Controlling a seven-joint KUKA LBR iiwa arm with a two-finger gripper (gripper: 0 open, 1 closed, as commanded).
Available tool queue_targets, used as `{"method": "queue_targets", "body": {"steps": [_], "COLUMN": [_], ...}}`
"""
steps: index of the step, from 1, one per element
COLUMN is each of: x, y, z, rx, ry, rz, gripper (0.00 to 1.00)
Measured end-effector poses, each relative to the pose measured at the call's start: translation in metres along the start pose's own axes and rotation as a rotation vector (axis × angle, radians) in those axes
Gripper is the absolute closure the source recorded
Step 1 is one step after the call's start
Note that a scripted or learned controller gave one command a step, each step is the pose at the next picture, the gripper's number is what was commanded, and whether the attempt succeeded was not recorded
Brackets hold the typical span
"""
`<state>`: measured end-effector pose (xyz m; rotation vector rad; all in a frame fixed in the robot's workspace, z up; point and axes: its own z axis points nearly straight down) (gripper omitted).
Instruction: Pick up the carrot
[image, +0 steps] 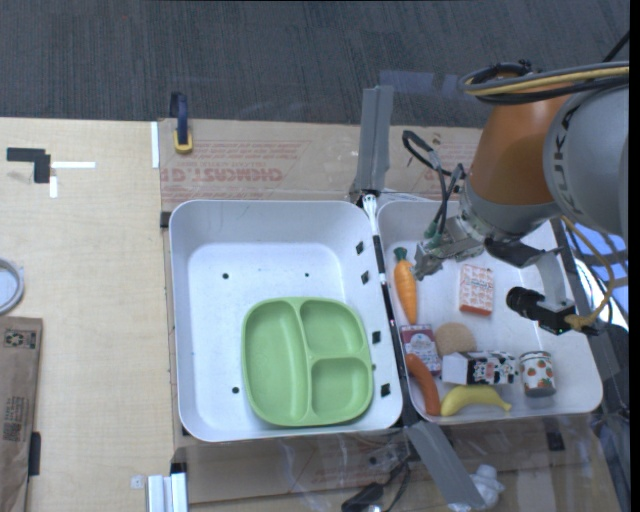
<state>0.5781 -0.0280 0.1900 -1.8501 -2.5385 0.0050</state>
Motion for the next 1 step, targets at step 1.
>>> {"method": "queue_targets", "body": {"steps": [1], "x": [0.0302], "y": [-0.016], "z": [-0.0008], "rx": [-0.001], "ry": [0.002], "rz": [-0.326], "gripper": [1.0]}}
